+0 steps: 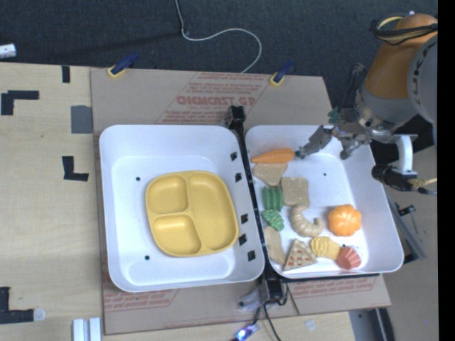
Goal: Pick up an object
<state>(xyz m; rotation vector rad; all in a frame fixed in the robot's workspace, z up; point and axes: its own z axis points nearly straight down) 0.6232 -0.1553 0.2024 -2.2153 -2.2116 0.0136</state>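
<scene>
The right bin [375, 212] holds several toy foods: an orange carrot [274, 155] at its far left, a tan bread slice [269, 174], a green vegetable [272, 198], a square of toast [295, 190], a curled shrimp [307, 224], an orange fruit [344, 219], a pizza wedge [298, 255], a yellow piece [325, 246] and a red strawberry [348, 258]. My gripper [331, 146] hovers over the far part of this bin, just right of the carrot's tip. It is open, with nothing between its fingers [311, 145].
The left bin [121, 190] holds a yellow divided plate [190, 213]. Both bins rest on a cardboard sheet [206, 98] held by clamps. A white cable [220, 34] loops behind. The arm's grey body [398, 84] stands over the right bin's far right corner.
</scene>
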